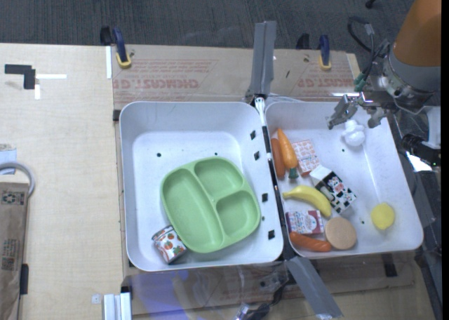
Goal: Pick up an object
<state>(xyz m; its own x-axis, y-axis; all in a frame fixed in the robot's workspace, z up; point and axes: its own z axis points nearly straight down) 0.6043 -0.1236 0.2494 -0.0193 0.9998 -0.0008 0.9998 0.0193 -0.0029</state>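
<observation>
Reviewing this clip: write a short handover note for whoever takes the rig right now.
Hand: over the right bin's far side, just above a white object; grip state unclear.
Right bin: carrot, banana, black-and-white carton, yellow ball, tan disc.
Left bin: green divided plate, small printed cup.
Done: nothing visibly lifted.
Left: grasp and lift one object.

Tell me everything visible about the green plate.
The green plate is a pale green tray that looks like plastic, with rounded corners and three compartments: two above, one larger below. All three look bare. It lies flat, turned at a slant, in the left bin, toward its front. A small printed cup lies tipped beside its lower left edge, touching or nearly touching it.
</observation>
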